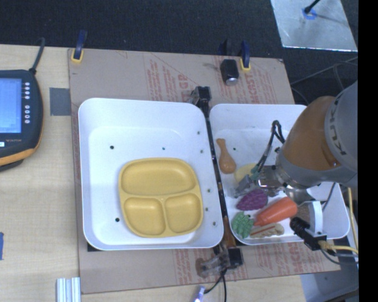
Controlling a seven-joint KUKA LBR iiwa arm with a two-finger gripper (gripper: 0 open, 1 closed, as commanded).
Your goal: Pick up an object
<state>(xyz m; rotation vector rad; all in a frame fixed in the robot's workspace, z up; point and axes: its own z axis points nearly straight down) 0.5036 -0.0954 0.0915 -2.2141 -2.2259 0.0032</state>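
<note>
Nearest, along the front edge of the right bin (340, 228), lie a pale stick (268, 231), a green broccoli piece (241, 223) at the front-left corner, and an orange carrot (276, 211) just behind the stick. Touching the carrot's left end is a purple grape bunch (252, 199), and behind that, toward the bin's left wall, a yellow piece (244, 171) and a tan wooden spoon-like toy (225, 158). Over this heap the arm (315, 146) reaches in, its gripper (257, 182) low, just above the grapes and close beside the yellow piece; whether the claw is wide or narrow cannot be told, for the wrist and cables hide it. Nothing can be seen held. By my reading the arm is at the descent, or settling over a target, with the grasp not yet shown. Next it must close on one item, likeliest the grapes or the yellow piece, and lift straight up without dragging neighbours. Farther left, the left bin (101, 124) holds a yellow divided tray (160, 195) toward its front. Beyond the bins, at the bench's far left edge, sits a pendant (9, 118).
</note>
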